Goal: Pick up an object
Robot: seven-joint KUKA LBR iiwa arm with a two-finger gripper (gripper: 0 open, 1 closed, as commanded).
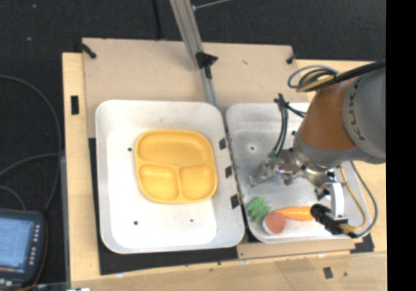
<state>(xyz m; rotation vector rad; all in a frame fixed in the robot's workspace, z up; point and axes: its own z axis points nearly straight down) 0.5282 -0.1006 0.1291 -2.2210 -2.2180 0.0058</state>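
Note:
In the right bin (250,121) a green leafy toy (258,207), a reddish round piece (275,222) and an orange carrot (296,214) lie together near the front edge. My gripper (281,171) hangs over the middle of that bin, a little behind and above those three pieces. Nothing shows between its fingers. The arm's orange band and grey body cover the bin's right side.
A yellow divided tray (175,165) sits in the left bin (114,147). A metal pole (188,30) rises from the bench behind the bins. A tablet screen (19,244) lies off the bench at lower left.

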